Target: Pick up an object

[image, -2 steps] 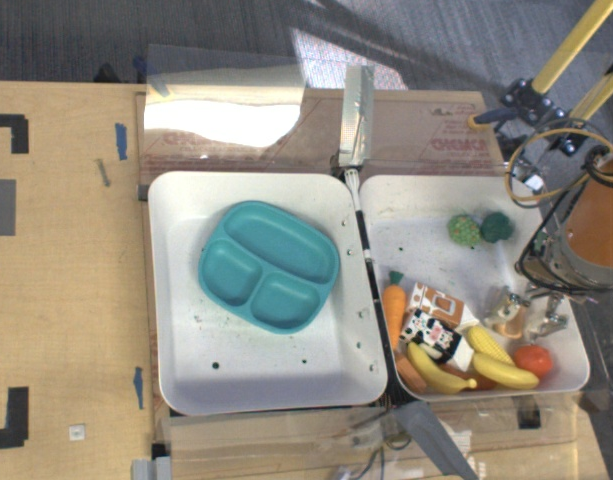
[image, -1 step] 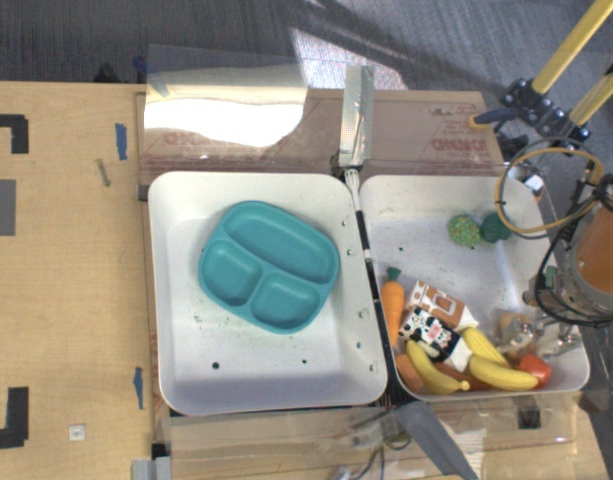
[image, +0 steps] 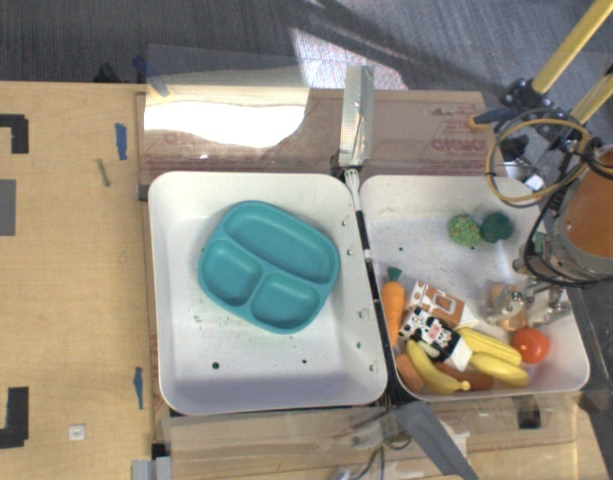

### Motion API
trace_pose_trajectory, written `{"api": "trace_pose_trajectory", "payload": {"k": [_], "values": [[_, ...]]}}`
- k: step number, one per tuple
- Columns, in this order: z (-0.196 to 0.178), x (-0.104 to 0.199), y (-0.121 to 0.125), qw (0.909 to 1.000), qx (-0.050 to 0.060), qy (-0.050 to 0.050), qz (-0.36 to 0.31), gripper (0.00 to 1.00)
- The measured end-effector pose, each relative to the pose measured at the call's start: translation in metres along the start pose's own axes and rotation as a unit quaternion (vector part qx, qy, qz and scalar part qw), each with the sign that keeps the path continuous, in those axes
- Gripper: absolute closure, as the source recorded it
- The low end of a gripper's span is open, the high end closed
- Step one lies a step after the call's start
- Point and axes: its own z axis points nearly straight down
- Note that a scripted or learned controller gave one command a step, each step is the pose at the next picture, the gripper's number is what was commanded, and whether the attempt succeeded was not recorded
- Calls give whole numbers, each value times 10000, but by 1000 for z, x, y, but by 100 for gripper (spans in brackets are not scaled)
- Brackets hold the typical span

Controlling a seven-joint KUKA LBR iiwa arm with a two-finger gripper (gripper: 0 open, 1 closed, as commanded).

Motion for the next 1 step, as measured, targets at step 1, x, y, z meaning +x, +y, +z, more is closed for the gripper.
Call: {"api": "trace_pose_trajectory", "payload": {"k": [1], "values": [[0, -7, 1, 10000, -15, -43, -36, 0]]}}
